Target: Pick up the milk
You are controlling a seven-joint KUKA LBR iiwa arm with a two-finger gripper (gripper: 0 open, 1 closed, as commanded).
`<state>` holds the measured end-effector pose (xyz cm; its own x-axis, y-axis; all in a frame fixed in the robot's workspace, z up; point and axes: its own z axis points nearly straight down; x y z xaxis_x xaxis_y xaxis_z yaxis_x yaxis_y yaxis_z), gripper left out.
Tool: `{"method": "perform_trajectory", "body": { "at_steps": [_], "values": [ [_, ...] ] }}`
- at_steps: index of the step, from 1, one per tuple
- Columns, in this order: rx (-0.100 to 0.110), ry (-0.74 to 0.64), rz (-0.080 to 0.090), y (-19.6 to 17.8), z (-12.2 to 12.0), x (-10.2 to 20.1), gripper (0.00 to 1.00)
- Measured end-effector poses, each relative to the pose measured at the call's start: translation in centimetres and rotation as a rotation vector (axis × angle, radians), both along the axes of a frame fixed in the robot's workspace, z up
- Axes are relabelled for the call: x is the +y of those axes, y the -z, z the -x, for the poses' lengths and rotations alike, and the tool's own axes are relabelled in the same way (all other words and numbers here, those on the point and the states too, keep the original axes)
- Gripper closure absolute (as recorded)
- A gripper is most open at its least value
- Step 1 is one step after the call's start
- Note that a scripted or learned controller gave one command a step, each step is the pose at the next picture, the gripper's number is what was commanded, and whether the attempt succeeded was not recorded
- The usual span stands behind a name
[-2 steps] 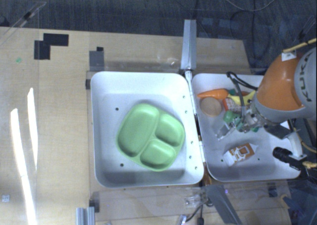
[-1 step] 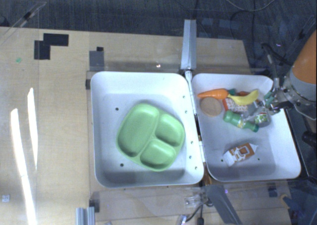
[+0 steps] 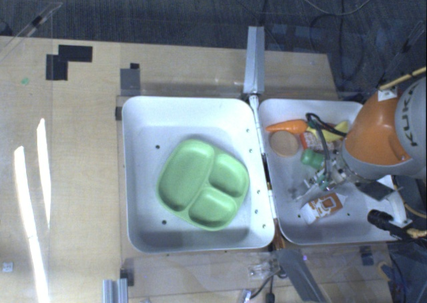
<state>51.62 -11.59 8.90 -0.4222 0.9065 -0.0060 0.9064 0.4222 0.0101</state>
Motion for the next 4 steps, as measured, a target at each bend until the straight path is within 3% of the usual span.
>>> {"method": "perform_trajectory", "body": {
  "at_steps": [1, 2, 3, 4],
  "values": [
    [0.003, -0.052, 0.001, -12.2, 0.7, -1.4, 0.0],
    [0.008, -0.052, -0.001, -6.6, 2.8, 2.5, 0.0],
    [0.009, -0.011, -0.001, -2.5, 2.8, -1.7, 0.0],
    [0.001, -0.075, 0.002, 0.0, 2.6, 1.7, 0.0]
  ]
}}
